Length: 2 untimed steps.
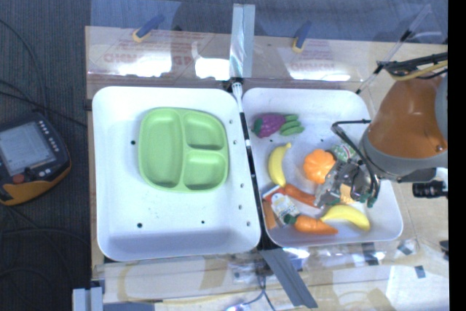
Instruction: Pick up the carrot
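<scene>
1. The tabletop (145, 58) bears two shallow white bins side by side: the left bin (116, 229) and the right bin (320, 100).
2. A green divided plate (182, 149), with three compartments, lies in the left bin, nearer its far edge.
3. The right bin holds toy food. A purple vegetable with green leaves (274, 124) lies near the far left corner.
4. A yellow banana (277, 164) lies along the bin's left side, below the purple vegetable.
5. An orange pumpkin-like piece (318, 165) sits in the middle, just right of that banana.
6. The carrot (312, 224) lies near the front wall of the right bin, its green end toward the left.
7. A second orange-red piece (297, 194) lies just beyond the carrot, and a second banana (347, 215) lies just right of the carrot.
8. The arm (408, 124) reaches in from the right, its orange band over the bin's right side.
9. The gripper (341, 189) hangs low between the pumpkin-like piece and the second banana, close beyond the carrot; whether its fingers are spread or pressed together cannot be told.
</scene>
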Motion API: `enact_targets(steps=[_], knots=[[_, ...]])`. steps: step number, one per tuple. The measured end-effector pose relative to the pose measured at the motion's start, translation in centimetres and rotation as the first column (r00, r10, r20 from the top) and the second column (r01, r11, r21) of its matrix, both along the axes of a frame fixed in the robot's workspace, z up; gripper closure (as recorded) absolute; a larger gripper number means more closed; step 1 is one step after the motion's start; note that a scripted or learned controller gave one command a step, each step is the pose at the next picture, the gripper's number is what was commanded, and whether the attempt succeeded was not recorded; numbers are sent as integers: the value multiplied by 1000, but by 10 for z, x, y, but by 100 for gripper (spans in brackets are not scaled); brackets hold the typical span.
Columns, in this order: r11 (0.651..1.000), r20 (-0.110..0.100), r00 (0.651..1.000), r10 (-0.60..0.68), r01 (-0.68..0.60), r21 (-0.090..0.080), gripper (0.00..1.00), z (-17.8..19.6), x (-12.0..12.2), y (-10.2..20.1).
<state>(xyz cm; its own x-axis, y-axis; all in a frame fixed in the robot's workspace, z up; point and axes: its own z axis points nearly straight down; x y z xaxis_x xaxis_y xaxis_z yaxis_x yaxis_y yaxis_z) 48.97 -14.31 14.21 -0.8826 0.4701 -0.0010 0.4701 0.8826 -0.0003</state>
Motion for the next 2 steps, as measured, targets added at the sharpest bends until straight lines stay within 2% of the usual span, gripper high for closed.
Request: enact_targets(steps=[1,2], knots=[[989,17,989,-147,147,-3,100,-42,5,26],[892,0,892,-451,451,2,100,42,-5,131]])
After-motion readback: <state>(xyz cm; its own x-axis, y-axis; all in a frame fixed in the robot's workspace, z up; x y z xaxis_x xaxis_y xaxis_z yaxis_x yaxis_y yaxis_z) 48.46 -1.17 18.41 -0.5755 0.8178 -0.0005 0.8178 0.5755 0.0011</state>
